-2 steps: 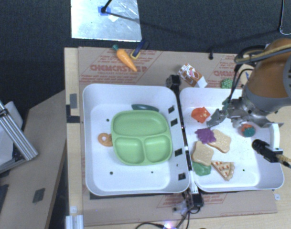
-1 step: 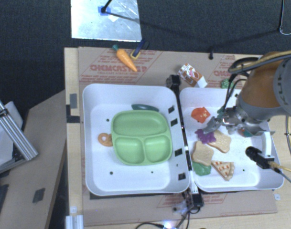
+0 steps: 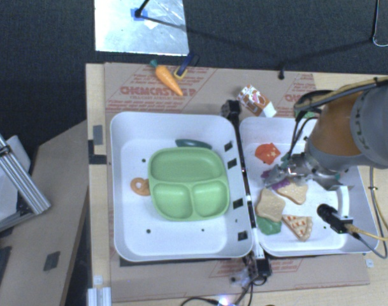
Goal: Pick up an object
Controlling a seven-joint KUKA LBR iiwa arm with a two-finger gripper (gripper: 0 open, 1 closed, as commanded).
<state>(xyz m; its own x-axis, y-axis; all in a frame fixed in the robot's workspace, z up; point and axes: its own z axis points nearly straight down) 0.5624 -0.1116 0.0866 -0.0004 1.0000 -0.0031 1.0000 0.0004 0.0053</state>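
Two white bins side by side: left bin [image 3: 127, 234] holds a green divided tray [image 3: 187, 182] and an orange ring [image 3: 140, 187] at its 9 o'clock. Right bin [image 3: 356, 244] has red piece [image 3: 267, 152], bread slices [image 3: 270, 204], pizza wedge [image 3: 298, 225], purple item [image 3: 276, 185]. Gripper [image 3: 284, 171] low over the purple item; finger opening and any hold: can't tell. Carrot [image 3: 167, 79] on the bench at 12 o'clock.
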